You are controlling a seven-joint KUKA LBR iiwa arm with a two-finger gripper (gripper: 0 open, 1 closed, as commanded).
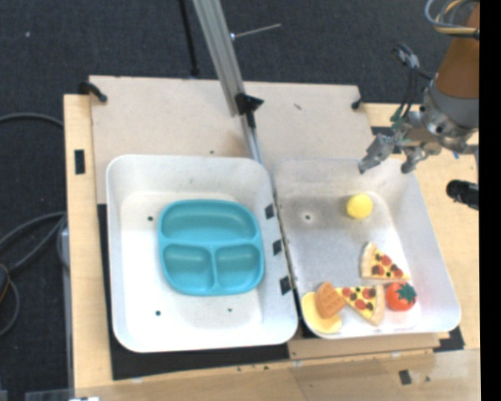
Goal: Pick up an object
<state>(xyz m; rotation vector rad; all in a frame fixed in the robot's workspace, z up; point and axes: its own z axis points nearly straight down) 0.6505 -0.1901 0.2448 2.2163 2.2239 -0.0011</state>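
Bench (175, 119) of pale board on dark carpet (83, 23); pincer (390, 159) spread wide, holding nothing.

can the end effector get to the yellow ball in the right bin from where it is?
Probably yes. The end effector hangs over the right bin's far edge, with the yellow ball just below it in the picture, on bare floor. The pizza slices and tomato lie nearer the camera, apart from it.

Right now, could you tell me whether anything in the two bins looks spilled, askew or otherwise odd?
Nothing stands out. The teal divided tray lies flat in the left bin. In the right bin, the yellow ball sits apart, while two pizza slices, a tomato and other toy food crowd its near corner. The gripper hovers open at its far edge.
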